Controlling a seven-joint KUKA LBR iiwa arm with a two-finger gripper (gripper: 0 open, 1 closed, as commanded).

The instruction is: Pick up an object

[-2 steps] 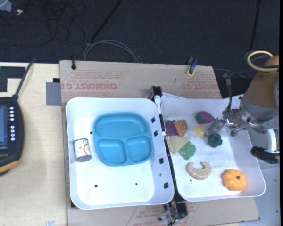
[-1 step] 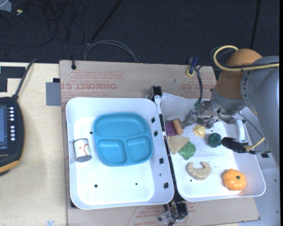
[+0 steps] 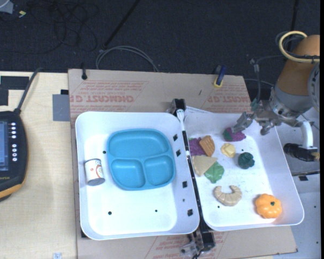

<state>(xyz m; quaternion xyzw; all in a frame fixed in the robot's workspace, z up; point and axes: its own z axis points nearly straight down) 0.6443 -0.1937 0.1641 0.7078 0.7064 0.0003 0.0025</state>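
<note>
My gripper (image 3: pixel 255 126) hangs over the far right part of the right bin (image 3: pixel 291 198), its fingers spread open with nothing between them. One fingertip is just above a purple toy (image 3: pixel 235 135). Nearby in that bin lie a small yellow piece (image 3: pixel 228 149), a dark green piece (image 3: pixel 245 159), an orange corn-like piece (image 3: pixel 207 143), a tan wedge (image 3: pixel 201 163), a green pepper (image 3: pixel 215 172), a beige curved piece (image 3: pixel 228 195) and an orange pumpkin (image 3: pixel 268 205).
The left bin (image 3: pixel 92 209) holds a blue divided plate (image 3: pixel 140 158) and a small white can (image 3: pixel 94 171) lying beside it. A control pendant (image 3: pixel 2 155) rests on the bench at far left. Cables lie behind the bins.
</note>
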